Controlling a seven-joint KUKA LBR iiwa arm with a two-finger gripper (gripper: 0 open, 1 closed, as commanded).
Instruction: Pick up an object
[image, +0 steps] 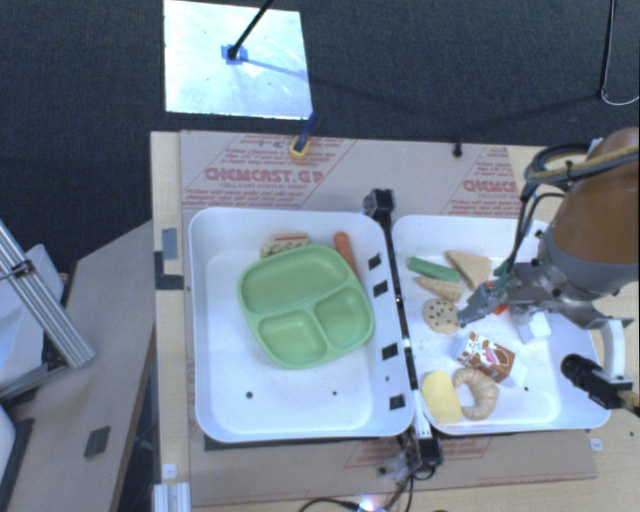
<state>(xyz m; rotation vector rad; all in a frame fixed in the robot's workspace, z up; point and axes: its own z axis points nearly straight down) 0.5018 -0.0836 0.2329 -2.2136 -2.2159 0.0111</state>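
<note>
The arm comes in from the right over the right bin (545, 415), and its gripper (478, 305) hangs low above the bin's middle, pointing toward the divider between the two bins. The tip is small and dark against the clutter, so whether the jaws stand wide or narrow I cannot tell; nothing shows between them.

The nearest pickable thing is the round chocolate-chip cookie (439, 316), lying flat just beside the gripper tip, on its left and a touch toward the near edge. Being round, it has no long axis to line up with. Just behind it lie a ridged cracker (441, 288), a green pea pod (433, 268) and a tan wedge of bread (471, 267). Nearer the front edge sit a red-and-white packet (487, 355), a croissant (478, 391) and a yellow lemon (441, 396).

The left bin (215, 330) holds a green divided plate (305, 305), with a carrot (344, 248) and a toast-like piece (284, 243) behind it, all well apart from the gripper.

My judgement: the arm is at the approach step, and a short shift left and down would put the jaws over the cookie.
</note>
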